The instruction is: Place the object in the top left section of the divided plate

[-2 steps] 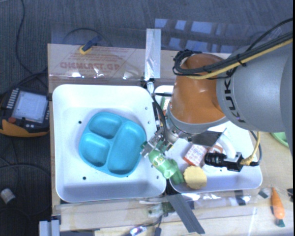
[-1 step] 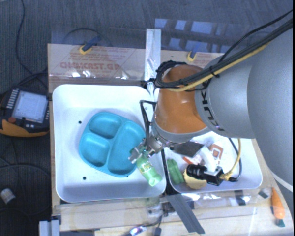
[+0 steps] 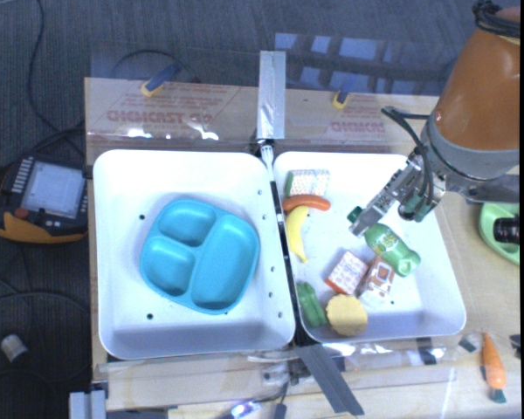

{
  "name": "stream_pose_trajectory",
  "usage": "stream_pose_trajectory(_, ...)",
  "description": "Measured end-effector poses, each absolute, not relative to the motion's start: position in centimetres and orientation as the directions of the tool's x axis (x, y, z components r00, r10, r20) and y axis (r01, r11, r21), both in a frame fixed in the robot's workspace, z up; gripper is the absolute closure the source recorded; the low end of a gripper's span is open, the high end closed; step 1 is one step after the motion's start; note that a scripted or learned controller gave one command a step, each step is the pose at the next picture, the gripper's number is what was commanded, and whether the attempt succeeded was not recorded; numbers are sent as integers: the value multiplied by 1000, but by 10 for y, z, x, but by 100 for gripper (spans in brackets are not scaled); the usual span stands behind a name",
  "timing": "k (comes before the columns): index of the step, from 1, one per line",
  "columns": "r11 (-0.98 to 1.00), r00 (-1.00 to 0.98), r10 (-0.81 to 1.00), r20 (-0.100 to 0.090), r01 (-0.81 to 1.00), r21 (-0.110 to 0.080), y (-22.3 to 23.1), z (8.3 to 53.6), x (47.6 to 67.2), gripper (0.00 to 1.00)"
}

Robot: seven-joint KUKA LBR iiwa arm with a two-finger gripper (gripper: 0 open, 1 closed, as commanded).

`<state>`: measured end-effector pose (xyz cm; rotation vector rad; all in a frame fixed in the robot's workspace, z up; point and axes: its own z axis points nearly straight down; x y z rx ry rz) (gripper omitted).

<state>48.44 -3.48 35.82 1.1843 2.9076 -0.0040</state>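
Over the right white bin [image 3: 437, 317], tool [image 3: 363, 220] hangs just beside the green plastic bottle [image 3: 391, 248]; finger state unreadable. Pick step pending. Next: descend, grasp, carry to blue divided plate [image 3: 201, 253], upper-left section.

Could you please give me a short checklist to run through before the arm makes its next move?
1. Divided plate sits in the left bin: ok.
2. Plate's top left section free: ok.
3. Tool over the right bin, above the green bottle: ok.
4. Object held in tool: cannot tell.
5. Banana, yellow lump and boxes lie close together in the right bin; clean pick: cannot tell.
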Motion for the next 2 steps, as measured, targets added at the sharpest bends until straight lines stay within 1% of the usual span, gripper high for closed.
stream_pose_trajectory(1, 600, -600, 800, 3, 800, -4, 50, 224, 486, 100)
stream_pose_trajectory(2, 759, -759, 651, 1, 651, -3, 130, 253, 483, 100)
